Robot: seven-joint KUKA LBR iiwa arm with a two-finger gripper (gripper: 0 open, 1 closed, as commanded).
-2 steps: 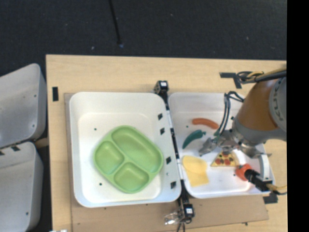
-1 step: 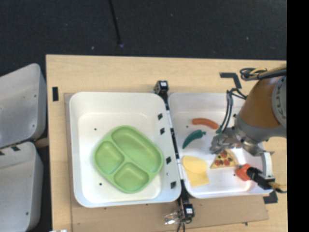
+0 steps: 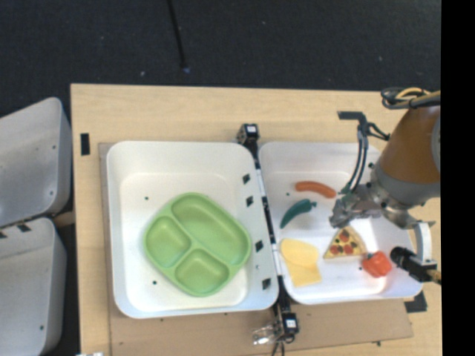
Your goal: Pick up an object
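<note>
Over right bin (image 3: 297,154), arm (image 3: 412,154) angles down beside pizza slice (image 3: 345,245).

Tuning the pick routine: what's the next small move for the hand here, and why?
Probably a short straight descent onto the pizza slice. The hand sits in the right bin just above the slice's upper edge, so that is the nearest target. The green pepper and orange sausage lie further left, the red piece lower right. The finger state isn't readable, so check opening first.

Arm (image 3: 410,154) reaching in, pincer (image 3: 346,212) lowered
</note>
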